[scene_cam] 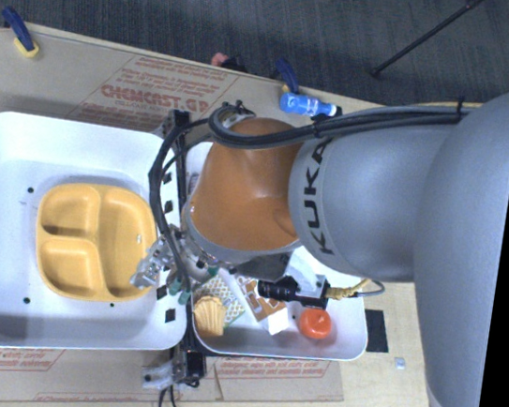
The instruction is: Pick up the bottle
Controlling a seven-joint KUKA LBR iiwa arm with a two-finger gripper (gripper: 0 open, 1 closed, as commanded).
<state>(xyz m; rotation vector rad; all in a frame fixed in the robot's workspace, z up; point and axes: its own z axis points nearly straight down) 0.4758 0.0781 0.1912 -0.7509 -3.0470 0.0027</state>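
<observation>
Left bin (11, 152): a yellow divided tray (88, 239) lies flat in it. The gripper (151, 271) hangs low over the tray's right rim, by the wall between the bins; spread or closed, cannot tell. Right bin (352, 343), largely covered by the arm (379, 197): a yellow cone-shaped toy (210, 313) at the near left, a patterned packet (233, 297) just beside it. The bottle (280, 323), seemingly white with an orange cap, lies on its side near the near wall, well apart from the gripper.
</observation>
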